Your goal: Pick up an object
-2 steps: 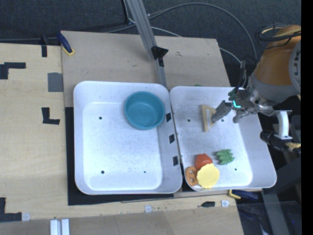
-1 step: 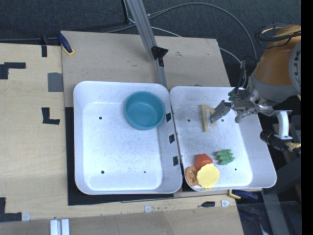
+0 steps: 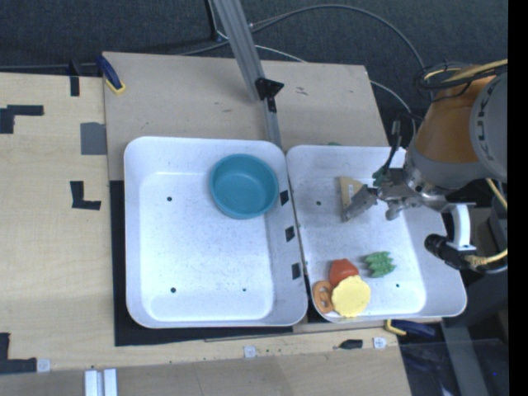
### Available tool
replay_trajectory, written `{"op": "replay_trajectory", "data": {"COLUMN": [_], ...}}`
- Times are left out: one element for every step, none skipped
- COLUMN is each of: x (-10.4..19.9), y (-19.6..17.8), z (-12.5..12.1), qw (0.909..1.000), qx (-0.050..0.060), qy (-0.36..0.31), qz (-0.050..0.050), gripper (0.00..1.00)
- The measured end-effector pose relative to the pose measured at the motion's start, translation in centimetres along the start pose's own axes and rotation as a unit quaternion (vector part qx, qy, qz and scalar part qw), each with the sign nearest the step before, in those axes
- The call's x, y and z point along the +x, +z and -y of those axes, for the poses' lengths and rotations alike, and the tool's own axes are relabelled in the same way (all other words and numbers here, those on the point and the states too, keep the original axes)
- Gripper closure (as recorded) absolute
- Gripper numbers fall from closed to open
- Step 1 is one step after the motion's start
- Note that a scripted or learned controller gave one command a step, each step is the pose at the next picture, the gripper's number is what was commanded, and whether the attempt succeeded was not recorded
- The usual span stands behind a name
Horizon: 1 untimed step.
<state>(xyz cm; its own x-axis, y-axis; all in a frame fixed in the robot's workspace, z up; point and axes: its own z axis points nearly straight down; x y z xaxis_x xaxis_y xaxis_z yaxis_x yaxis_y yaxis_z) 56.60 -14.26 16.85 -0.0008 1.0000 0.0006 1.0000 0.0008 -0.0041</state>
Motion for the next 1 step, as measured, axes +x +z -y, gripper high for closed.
{"op": "replay_trajectory", "data": {"x": [0.24], "y": [5.68], "z": [-0.81], "qw": [1.0000], "qx": [0.001], "qy": [0.000], "qz": [0.000], "gripper": [0.00]}}
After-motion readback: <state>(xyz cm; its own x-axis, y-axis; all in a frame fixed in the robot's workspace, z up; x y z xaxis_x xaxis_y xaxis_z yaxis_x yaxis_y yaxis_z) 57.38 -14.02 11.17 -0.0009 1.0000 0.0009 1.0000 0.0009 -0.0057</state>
